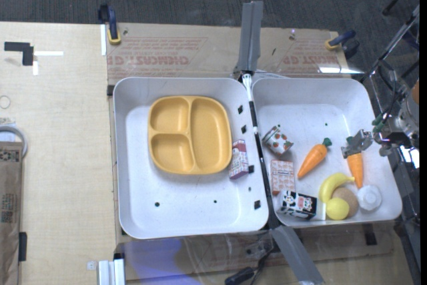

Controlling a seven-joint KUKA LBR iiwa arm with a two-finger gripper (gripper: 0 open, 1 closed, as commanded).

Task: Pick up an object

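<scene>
The right bin (313, 93) holds several small items. There is an orange carrot (312, 160) near the middle and a second carrot (357, 171) by the right wall. A yellow banana (331, 185), a lemon (337, 209), a brown round item (347, 197) and a white round piece (369, 197) lie at the front right. My gripper (355, 144) reaches in from the right and sits low, just above the green top of the second carrot. Nothing can be seen held in it.
A strawberry-print carton (277, 140), a pink packet (282, 177) and a black-and-white carton (298, 204) lie in the right bin's left half. The left bin (133, 210) holds a yellow divided plate (190, 135). A small carton (239, 161) leans at its right wall.
</scene>
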